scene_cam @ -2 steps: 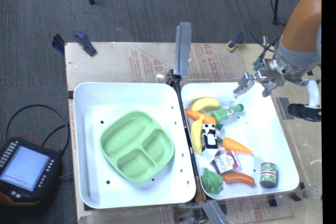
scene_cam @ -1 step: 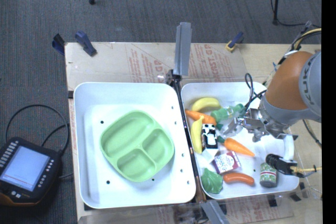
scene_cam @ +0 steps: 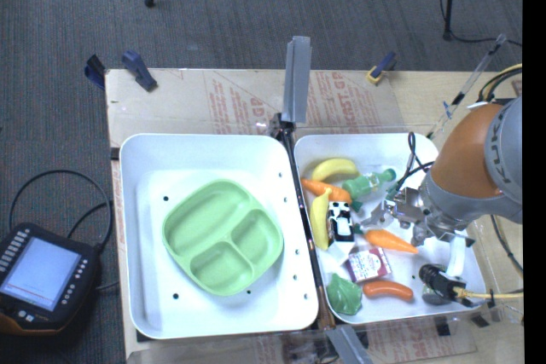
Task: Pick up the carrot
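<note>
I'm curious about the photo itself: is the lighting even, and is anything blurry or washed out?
Camera view: lighting is soft and even, with only faint shadows around the green divided plate; the white bins look bright, slightly washed out; the carrot is a little soft, and small items beside it blur together; the carpet is dim.

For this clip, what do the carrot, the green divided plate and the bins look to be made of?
Carrot: likely moulded plastic toy; uniform orange, smooth with a slight sheen.
Green divided plate: probably plastic; even pale green, matte, with rounded moulded compartments.
Bins: seemingly thin plastic; plain white, smooth, with rounded corners. Texture is too small to confirm.
</note>
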{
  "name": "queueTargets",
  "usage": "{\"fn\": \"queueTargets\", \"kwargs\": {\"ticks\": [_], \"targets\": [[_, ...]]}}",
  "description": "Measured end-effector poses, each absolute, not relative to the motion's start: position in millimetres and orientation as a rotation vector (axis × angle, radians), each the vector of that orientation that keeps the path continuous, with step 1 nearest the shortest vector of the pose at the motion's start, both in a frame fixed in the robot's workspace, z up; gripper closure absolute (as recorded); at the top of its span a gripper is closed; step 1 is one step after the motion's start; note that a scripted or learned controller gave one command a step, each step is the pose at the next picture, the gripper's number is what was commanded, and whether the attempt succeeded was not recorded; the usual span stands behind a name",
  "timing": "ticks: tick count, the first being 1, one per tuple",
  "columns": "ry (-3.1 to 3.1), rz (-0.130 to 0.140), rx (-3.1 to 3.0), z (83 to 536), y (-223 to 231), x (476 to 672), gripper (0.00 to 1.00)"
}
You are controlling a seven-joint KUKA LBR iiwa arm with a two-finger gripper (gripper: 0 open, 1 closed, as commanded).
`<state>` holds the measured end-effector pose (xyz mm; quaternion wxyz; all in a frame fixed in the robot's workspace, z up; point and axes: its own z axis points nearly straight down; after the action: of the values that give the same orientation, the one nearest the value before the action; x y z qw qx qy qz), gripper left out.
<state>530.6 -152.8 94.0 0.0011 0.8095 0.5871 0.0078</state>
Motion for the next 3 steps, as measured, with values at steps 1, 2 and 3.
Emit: {"fn": "queueTargets", "kwargs": {"ticks": [1, 2, 3], "targets": [[1.840, 0.025, 2.548, 101, -154, 531.7, 1.00], [2.178, -0.007, 2.274, 222, -128, 476.4, 1.00], [2.371, 0.007, 2.059, 91, -135, 478.6, 1.00]]}}
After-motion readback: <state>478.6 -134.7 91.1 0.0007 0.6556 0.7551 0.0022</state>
